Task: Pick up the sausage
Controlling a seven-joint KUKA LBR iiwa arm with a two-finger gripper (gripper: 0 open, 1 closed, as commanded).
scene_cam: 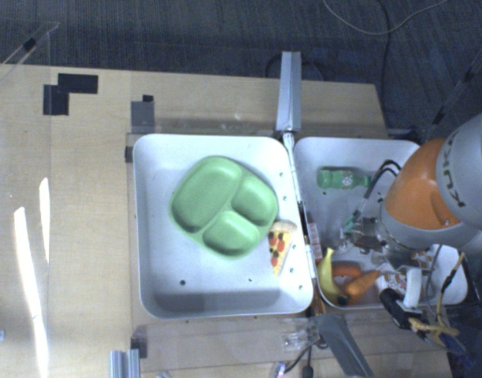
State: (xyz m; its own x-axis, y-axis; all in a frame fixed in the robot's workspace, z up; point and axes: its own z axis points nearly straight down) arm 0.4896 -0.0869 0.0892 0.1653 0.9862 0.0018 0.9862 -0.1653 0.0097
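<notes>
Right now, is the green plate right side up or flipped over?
Right side up: the green plate in the left bin shows three hollow sections facing up.

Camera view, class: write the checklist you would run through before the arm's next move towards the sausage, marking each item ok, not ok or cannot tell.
1. Arm over the right bin: ok.
2. Sausage identified: cannot tell; reddish-orange pieces lie in the near corner, and which one is the sausage is unclear.
3. Pieces free of neighbours: not ok; they crowd against the banana.
4. Green bottle apart from that pile: ok.
5. Anything already held: cannot tell; the arm hides it.
</notes>
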